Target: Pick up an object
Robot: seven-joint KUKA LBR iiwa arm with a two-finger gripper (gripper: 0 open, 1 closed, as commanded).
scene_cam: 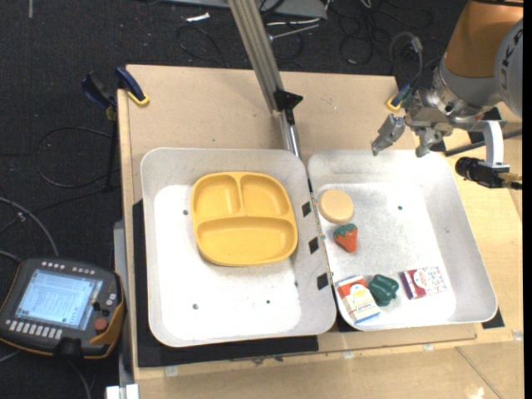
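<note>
Right bin (465,248) | gripper (405,140) open, above rim | strawberry (347,237) well apart

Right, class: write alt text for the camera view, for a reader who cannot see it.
A robot arm's open gripper hovers above the right bin's far edge, holding nothing. That bin holds a round biscuit, toy strawberry, two small cartons and a green toy; the left bin holds a yellow divided plate.

The arm (486,36) has a broad orange band above a grey wrist. Below sit grey metal jaws (402,140) with two thin fingers, and a white block and black cable beside them.
</note>
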